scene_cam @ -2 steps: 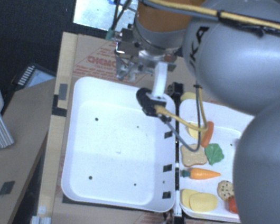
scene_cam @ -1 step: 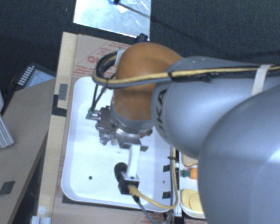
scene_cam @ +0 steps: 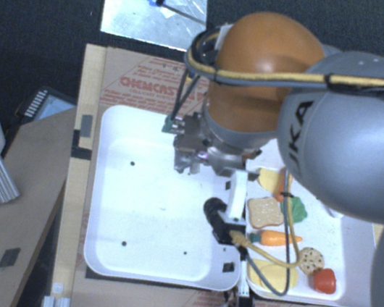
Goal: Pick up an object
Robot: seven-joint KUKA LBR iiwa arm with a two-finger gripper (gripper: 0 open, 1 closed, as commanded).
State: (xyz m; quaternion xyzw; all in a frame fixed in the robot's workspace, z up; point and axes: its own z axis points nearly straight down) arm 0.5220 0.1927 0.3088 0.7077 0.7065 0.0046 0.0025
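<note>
Oddly, the gripper (scene_cam: 192, 158) hangs over the left bin (scene_cam: 109, 245), its grasp impossible to tell, while toy foods (scene_cam: 288, 236) crowd the right bin (scene_cam: 337, 281).

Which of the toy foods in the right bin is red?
The tomato, at the bin's near right corner beside the cookie; the carrot is orange.

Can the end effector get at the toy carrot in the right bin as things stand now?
Probably yes. The toy carrot lies uncovered between the bread slice and the cookie, though these neighbours crowd it closely.
</note>
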